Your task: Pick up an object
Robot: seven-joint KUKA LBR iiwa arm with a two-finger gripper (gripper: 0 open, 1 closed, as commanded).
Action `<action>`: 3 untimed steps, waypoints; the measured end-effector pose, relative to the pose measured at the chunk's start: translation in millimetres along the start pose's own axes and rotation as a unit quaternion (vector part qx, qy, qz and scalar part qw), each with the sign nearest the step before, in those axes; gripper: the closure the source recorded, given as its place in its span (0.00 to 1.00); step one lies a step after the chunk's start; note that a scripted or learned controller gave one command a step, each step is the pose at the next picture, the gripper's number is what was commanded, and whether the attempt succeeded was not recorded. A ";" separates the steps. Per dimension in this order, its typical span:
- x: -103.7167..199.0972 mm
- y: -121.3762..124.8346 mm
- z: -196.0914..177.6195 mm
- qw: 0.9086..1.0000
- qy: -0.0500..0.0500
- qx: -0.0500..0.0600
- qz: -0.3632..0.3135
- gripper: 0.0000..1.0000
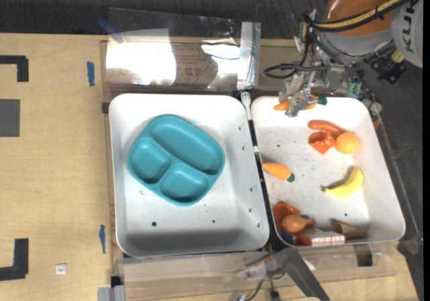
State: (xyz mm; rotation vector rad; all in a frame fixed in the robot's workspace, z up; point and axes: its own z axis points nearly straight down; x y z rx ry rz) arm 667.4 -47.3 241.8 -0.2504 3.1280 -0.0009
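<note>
Letters "KU" show on the arm [408, 27], nothing else legible.

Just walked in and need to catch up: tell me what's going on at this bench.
A grey robot arm reaches in from the right, its gripper hanging over the back edge of the right bin, close to a small orange piece. That bin holds toy food, including a banana and a carrot. The left bin holds a teal divided tray.

Arm enters from right, orange band uppermost; gripper [299, 99] hangs low over the far edge of the right bin [386, 158].
</note>
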 end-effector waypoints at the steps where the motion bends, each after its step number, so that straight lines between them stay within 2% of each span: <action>1: -4.6 20.8 -12.6 0.990 -0.004 0.000 -0.139 1.00; 2: 14.4 40.4 -20.0 0.975 -0.002 -0.001 -0.221 1.00; 3: 34.5 64.1 -22.7 0.968 -0.002 -0.001 -0.251 1.00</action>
